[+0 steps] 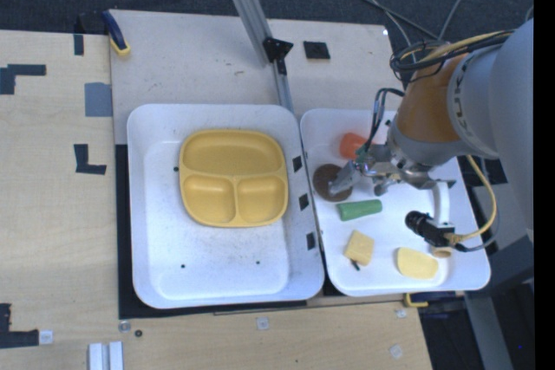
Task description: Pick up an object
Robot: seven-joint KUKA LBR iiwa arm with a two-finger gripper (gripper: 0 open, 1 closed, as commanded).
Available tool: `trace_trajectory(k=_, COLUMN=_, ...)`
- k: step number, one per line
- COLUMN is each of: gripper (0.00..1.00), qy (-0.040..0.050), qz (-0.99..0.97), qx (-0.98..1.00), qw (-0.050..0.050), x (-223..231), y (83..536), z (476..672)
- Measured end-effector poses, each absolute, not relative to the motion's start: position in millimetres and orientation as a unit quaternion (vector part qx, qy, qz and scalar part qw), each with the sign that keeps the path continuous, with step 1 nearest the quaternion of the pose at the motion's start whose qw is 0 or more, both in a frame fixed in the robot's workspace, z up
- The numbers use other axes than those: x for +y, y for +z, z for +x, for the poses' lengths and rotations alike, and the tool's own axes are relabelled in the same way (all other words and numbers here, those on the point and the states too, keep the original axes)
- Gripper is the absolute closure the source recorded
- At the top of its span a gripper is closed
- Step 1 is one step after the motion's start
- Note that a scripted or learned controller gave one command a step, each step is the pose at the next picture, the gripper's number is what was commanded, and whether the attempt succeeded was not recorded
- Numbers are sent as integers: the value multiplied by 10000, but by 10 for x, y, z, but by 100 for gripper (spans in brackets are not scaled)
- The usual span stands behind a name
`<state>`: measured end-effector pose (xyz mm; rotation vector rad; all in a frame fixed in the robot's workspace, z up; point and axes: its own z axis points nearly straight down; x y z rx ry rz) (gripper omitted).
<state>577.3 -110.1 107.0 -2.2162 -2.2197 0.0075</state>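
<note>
- The gripper (364, 172) is seen low in the right bin (473, 277), right of the frame's centre, with the grey arm (486, 100) reaching in from the right edge.
- Whether anything is gripped cannot be told; the tool's tip is blurred and partly masked by the wrist.
- Candidate objects are clustered close around it: a brown round piece (327, 179) just to its left, an orange piece (351, 144) just above, a green cylinder (360, 209) just below.
- Further down lie a pale yellow wedge (359, 248) and a yellow slice (417, 263).
- The left bin (143, 212) is occupied by a yellow divided plate (233, 177).
- A miss is judged likely, since the crowded pieces could be nudged aside or two pinched at once.
- The green cylinder may be rolled away if touched off-centre.
</note>
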Motion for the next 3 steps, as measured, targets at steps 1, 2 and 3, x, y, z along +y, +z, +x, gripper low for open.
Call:
trace_trajectory(k=1, gripper=0, qy=-9, qz=-7070, qx=-7073, qw=-12, x=-1107, y=887, z=5796)
trace_trajectory(k=2, gripper=100, qy=-52, qz=-7062, qx=-7080, qw=-53, x=-1091, y=1025, z=5832)
trace_trajectory(k=3, gripper=100, qy=-6, qz=-7063, qx=-7079, qw=-8, x=-997, y=1591, z=5872)
